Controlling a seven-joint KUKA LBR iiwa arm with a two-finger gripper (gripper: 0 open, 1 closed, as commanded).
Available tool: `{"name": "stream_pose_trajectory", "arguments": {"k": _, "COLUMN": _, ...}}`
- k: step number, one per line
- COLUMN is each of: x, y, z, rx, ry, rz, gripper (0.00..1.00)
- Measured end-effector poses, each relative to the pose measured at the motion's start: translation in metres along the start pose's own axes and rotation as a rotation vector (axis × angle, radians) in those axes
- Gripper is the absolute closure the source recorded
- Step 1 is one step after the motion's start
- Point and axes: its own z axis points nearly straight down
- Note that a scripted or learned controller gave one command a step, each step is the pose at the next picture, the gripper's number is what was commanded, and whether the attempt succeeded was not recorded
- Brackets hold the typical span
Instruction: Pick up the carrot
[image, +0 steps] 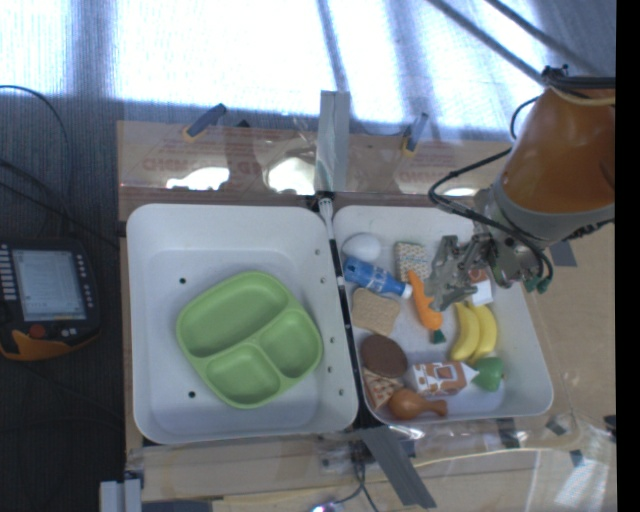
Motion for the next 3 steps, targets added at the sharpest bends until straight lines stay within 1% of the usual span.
{"name": "stream_pose_trajectory", "arguments": {"k": 1, "x": 0.039, "y": 0.007, "z": 0.073, "rx": -0.010, "ry": 0.011, "rz": -0.798, "gripper": 1.00}}
{"name": "stream_pose_trajectory", "arguments": {"k": 2, "x": 0.034, "y": -0.046, "z": 0.018, "rx": -0.005, "ry": 0.007, "rz": -0.760, "gripper": 1.00}}
{"name": "stream_pose_trajectory", "arguments": {"k": 3, "x": 0.031, "y": -0.029, "z": 0.137, "rx": 0.017, "ry": -0.025, "rz": -0.632, "gripper": 1.00}}
